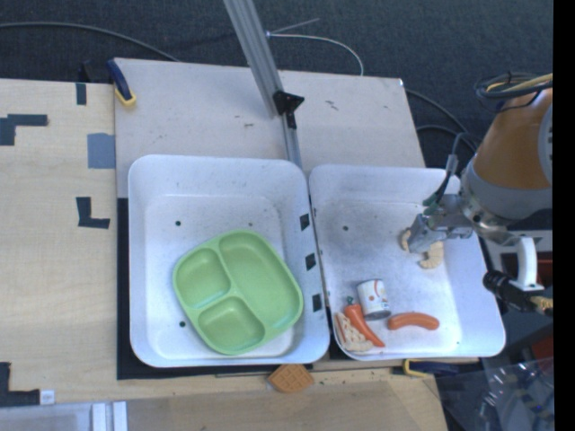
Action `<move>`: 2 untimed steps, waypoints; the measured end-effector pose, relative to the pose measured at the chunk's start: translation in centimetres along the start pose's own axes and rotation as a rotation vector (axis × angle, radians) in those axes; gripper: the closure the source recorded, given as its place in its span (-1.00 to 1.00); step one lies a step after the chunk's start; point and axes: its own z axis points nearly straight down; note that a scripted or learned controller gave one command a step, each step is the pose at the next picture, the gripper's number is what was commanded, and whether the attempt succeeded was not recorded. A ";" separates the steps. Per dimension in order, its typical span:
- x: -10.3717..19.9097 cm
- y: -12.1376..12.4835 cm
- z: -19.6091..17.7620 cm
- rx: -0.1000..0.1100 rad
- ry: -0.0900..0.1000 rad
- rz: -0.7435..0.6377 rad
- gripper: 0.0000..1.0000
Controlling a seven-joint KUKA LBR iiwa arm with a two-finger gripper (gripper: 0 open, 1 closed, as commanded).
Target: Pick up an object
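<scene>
The gripper (424,234) hangs low over the right bin (359,191), reaching in from its right side, with the grey and orange arm (512,164) behind it. Whether it is spread or closed cannot be told, because its tip is small and blurs into the tan pieces beneath it. Those pale tan food pieces (429,251) lie right at the tip, one just left of it and one just below, seemingly touching it, though nothing is clearly pinched. Below the gripper, toward the bin's near edge, stands a small white can (373,296). Just past the can lie an orange-red sausage (413,321) and an orange carrot (362,324) on a waffle-like piece (346,333). Well to the gripper's left, the other bin (157,191) holds a green divided plate (238,291).
</scene>
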 end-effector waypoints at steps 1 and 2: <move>6.1 1.4 -0.8 0.000 0.002 -0.007 1.00; 11.5 2.4 0.0 0.002 0.001 -0.006 1.00</move>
